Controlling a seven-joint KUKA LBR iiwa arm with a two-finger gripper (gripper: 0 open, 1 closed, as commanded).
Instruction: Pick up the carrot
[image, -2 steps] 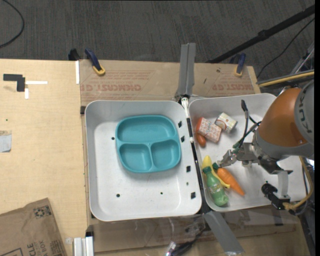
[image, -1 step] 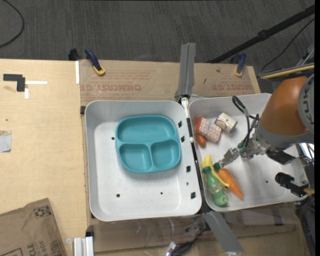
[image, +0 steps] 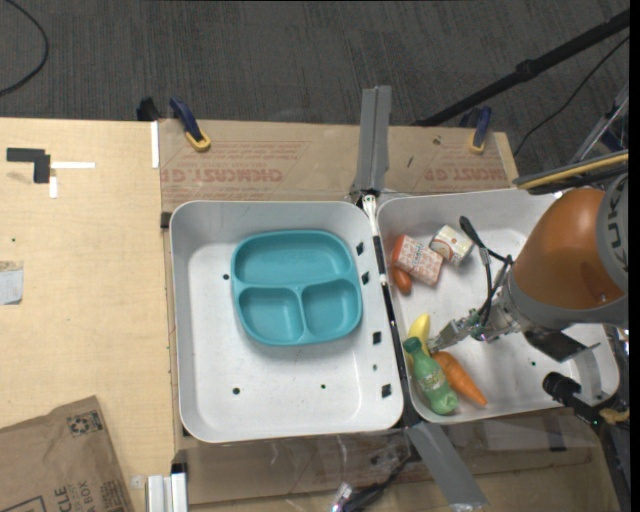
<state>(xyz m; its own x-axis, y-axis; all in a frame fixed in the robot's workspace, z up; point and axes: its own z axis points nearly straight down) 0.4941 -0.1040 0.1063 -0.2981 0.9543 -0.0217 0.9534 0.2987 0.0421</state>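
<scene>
A teal divided plate lies in the left bin. Across the divider, in the right bin, a small orange piece sits by a red-and-white carton, with a little white box beyond. Lower down, a yellow piece touches the top of a green bottle. The carrot lies just right of that bottle, near the bin's front wall. My gripper hangs just above the carrot, not holding it; how wide my fingers stand, I cannot tell.
</scene>
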